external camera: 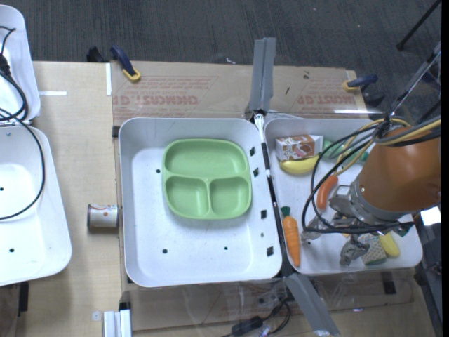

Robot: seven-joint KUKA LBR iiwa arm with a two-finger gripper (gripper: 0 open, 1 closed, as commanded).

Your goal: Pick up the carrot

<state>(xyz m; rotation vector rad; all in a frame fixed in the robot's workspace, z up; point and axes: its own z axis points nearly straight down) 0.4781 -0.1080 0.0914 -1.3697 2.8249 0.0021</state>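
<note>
plate (pixel 208 178) in left bin (pixel 140 209), carrot (pixel 292 240) right

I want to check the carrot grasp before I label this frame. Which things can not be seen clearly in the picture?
- Tool: the orange wrist and cables above it cover it in the camera view, so its state is unclear.
- Yellow item in the right bin: partly under the arm, its kind is uncertain.
- Small box: label too small to read.
- Carrot: fully visible, lying beside the tool.
</note>
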